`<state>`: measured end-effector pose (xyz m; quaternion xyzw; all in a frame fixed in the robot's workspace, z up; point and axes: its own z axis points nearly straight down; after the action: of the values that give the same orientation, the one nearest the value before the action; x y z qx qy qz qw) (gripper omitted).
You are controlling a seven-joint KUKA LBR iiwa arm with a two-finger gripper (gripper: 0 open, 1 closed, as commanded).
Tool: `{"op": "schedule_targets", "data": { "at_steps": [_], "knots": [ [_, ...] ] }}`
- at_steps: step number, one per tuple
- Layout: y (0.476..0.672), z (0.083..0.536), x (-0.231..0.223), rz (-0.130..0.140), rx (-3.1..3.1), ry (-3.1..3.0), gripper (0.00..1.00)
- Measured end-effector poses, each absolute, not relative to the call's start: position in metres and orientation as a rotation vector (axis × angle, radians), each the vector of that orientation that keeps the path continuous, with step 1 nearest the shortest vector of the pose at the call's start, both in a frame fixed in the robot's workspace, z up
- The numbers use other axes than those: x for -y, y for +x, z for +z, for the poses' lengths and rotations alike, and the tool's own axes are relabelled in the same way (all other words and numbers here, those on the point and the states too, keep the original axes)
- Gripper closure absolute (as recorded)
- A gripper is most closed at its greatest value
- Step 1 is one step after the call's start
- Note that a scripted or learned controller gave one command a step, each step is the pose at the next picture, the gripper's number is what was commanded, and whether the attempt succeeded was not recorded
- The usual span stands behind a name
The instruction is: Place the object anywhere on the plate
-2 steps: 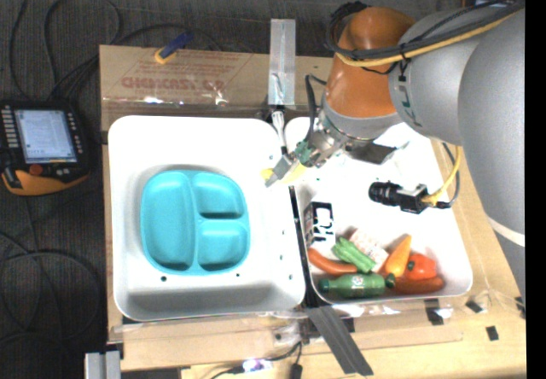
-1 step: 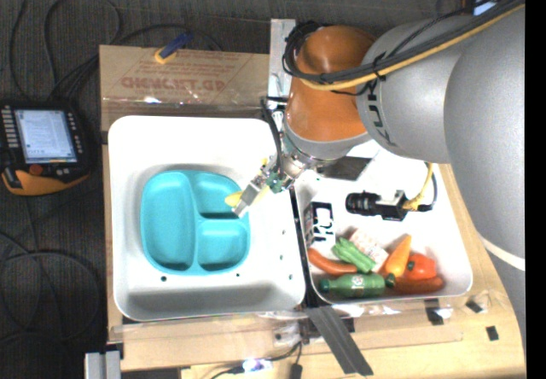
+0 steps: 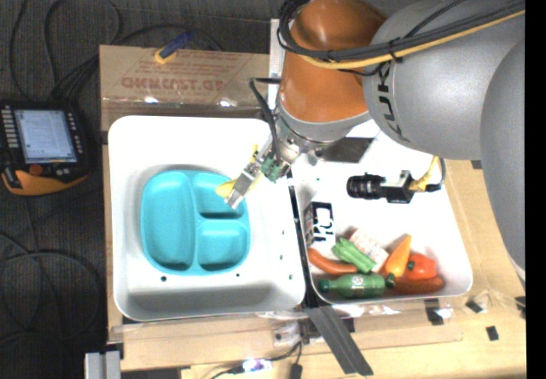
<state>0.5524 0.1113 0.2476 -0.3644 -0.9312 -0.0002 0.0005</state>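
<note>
The arm was poised with its gripper clasping a yellow object over the plate at its 1 o'clock rim; release was judged outstanding.

**Clutter around and beside the working area**

A heap of toy food is gathered at the near edge of the right bin; a carrot and a green bottle can be made out. A cardboard sheet is laid behind the left bin. A handheld pendant, possibly switched on, is set on the floor.
</note>
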Motion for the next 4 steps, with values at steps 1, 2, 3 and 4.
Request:
{"op": "schedule_targets", "data": {
  "at_steps": [1, 2, 3, 4],
  "knots": [
    [0.552, 0.248, -0.111, -0.001, 2.924, -1.145, 0.00],
    [0.553, 0.256, -0.112, -0.002, 2.924, -1.144, 1.00],
    [0.557, 0.169, -0.122, 0.002, 2.988, -0.967, 1.00],
    [0.515, 0.239, -0.118, 0.001, 2.954, -1.066, 1.00]
  ]
}}
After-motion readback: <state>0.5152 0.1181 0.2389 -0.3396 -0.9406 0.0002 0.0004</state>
